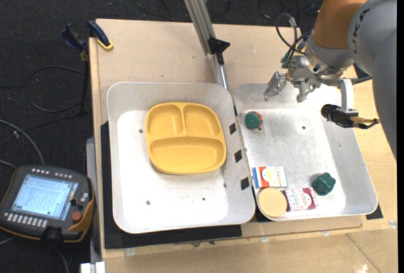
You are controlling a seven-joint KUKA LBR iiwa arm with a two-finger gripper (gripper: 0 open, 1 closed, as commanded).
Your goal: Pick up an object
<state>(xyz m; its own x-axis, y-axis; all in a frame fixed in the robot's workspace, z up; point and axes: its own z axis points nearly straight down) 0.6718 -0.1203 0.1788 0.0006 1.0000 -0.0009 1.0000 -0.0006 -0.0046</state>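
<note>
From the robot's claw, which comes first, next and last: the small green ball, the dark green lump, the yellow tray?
1. Green ball: right bin's far left part, just below the gripper.
2. Dark green lump: right bin's near right part.
3. Yellow tray: left bin; by its centre, about level with the lump, so too close to call.

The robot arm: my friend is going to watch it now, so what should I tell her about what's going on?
Gripper: open, holding nothing, hovering over the far edge of the right bin.
Right bin: small green and red ball near the gripper; dark green toy, two small cartons and a tan round disc at the near end.
Left bin: yellow divided plate.
Done: nothing picked yet.
Left: lower onto one object, grip and lift it.
</note>
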